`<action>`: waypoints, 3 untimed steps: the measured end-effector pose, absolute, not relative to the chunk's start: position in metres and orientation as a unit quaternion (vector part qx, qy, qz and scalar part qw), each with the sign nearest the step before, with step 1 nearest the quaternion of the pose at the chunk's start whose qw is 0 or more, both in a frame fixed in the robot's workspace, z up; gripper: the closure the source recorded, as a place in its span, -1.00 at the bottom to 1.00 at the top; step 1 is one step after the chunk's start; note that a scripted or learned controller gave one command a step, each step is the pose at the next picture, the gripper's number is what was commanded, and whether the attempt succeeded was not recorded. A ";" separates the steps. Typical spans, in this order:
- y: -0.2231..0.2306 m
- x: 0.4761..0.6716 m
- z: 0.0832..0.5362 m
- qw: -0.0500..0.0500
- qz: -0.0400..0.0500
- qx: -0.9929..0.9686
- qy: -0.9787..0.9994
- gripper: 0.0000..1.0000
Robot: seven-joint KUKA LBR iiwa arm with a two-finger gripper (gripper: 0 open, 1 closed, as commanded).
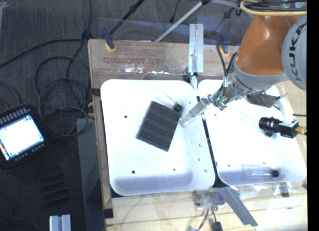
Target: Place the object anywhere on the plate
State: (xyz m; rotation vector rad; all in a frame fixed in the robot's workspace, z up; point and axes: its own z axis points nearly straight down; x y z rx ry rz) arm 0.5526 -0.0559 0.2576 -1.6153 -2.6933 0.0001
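A dark grey ribbed rectangular plate [158, 125] lies tilted in the left bin [124, 175]. A small black piece [177, 108] sits at the plate's upper right corner. My gripper [186, 119] reaches down and left from the orange-banded wrist, across the divider between the bins. Its tip is just right of the plate's right edge, low over the left bin's floor. I see nothing held in it. A clear tube with a black end [259, 172] lies near the front edge of the right bin [234, 145].
A metal upright [196, 50] stands behind the gap between the bins. The wooden bench rim [129, 55] runs along the back, with clamps at its corners. A pendant screen [20, 136] lies on the floor at the far left.
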 end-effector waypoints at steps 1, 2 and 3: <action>0.004 0.590 0.183 0.001 0.001 -0.493 -0.870 -1.00; -0.010 0.635 0.324 -0.001 0.001 -0.488 -0.873 -1.00; -0.049 0.628 0.410 -0.001 0.001 -0.573 -0.820 -1.00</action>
